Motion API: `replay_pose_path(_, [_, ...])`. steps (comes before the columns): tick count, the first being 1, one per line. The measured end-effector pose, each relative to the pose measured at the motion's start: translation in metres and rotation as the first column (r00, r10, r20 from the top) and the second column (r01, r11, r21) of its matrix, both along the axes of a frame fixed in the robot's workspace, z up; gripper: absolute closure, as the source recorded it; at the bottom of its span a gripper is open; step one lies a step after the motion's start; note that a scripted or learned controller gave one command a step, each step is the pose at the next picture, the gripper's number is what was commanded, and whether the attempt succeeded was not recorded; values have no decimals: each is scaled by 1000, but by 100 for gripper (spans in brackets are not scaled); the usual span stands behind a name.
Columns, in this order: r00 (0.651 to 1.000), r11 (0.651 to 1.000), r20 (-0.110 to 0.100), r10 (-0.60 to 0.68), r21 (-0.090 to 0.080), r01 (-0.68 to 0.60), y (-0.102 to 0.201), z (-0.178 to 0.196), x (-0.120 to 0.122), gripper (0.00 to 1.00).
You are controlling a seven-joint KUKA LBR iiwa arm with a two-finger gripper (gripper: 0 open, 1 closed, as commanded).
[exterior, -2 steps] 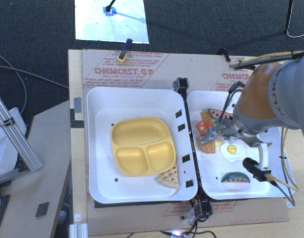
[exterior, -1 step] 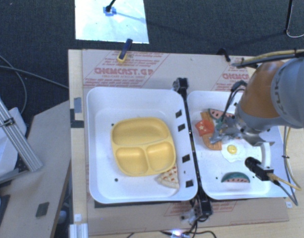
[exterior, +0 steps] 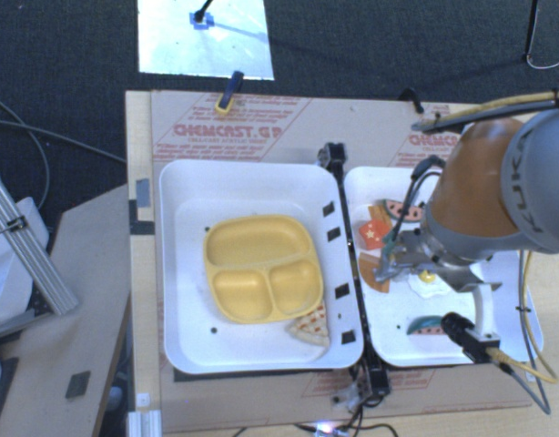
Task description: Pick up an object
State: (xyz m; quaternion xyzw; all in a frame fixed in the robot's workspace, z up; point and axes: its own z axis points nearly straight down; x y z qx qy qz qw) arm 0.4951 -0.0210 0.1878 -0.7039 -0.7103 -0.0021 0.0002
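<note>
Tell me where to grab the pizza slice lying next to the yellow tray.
Probably the pizza slice's wide crust edge, from above: it lies flat in the left bin against the yellow tray, so its tray side is blocked.

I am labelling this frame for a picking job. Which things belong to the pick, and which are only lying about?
Belong to the job:
- the arm's two-finger hand, low in the right white bin
- small toy pieces there: orange wedge, red piece, watermelon-like slice, teal slice

Lying about:
- yellow three-compartment plastic tray in the left white bin
- tan patterned wedge beside it
</note>
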Motion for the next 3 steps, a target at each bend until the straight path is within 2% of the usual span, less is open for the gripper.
replay_pose_path(1, [1000,1000,5,-18,-11,18,-122,46,7,100])
replay_pose_path(2, [1000,1000,-12,-8,-1,8,-121,-91,31,100])
replay_pose_path(3, [1000,1000,-2,-8,-3,8,-122,-84,33,0])
